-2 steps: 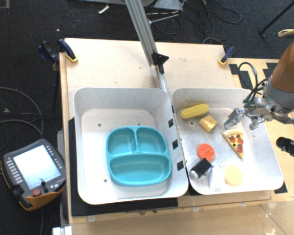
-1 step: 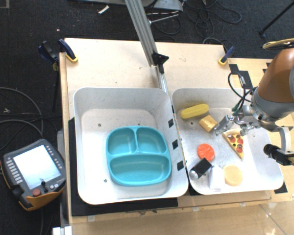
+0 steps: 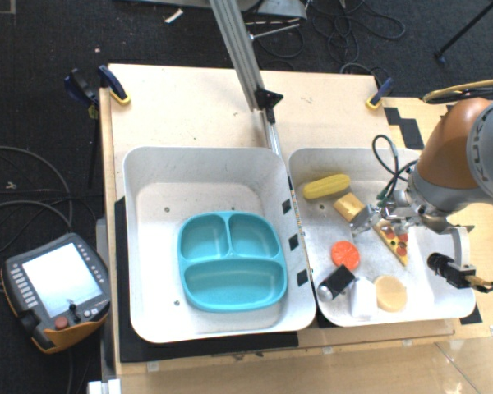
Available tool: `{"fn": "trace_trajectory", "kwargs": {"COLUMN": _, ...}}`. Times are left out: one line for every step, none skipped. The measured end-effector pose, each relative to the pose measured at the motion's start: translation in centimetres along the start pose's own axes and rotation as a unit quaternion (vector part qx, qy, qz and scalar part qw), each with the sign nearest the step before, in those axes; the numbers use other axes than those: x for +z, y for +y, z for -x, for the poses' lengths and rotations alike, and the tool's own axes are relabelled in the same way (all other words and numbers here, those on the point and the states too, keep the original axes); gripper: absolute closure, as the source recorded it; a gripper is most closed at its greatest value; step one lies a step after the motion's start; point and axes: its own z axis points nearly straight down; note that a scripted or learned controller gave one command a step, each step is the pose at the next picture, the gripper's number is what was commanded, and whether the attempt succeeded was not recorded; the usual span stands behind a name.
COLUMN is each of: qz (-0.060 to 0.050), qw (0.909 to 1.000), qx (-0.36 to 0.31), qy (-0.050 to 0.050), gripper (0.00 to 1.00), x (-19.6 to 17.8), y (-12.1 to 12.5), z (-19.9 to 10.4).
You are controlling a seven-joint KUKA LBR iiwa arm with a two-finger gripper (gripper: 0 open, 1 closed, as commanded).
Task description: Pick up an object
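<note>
Camera view: gripper is low in the right bin, can't tell its jaw state (wrist blocks it). Landmark: tomato. Corn sits up-left of the tomato, tan block just above it, pizza slice to its right, black block just below, round cookie below-right. Nearest target is likely the tan block: looks light, stiff, probably hard plastic (may slip). Grab across its short sides.
</note>
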Motion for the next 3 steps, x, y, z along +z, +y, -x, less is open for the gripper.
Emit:
{"fn": "trace_trajectory", "kwargs": {"qz": 0.004, "qw": 1.0, "qx": 0.0, "qy": -0.001, "gripper": 1.0, "x": -1.4, "y": 0.2, "z": 0.0}}
{"fn": "trace_trajectory", "kwargs": {"qz": 0.0, "qw": 1.0, "qx": -0.002, "qy": 0.002, "gripper": 1.0, "x": -5.9, "y": 0.3, "z": -0.5}}
{"fn": "trace_trajectory", "kwargs": {"qz": 0.001, "qw": 1.0, "qx": -0.001, "qy": 0.002, "gripper": 1.0, "x": -10.4, "y": 0.2, "z": 0.1}}
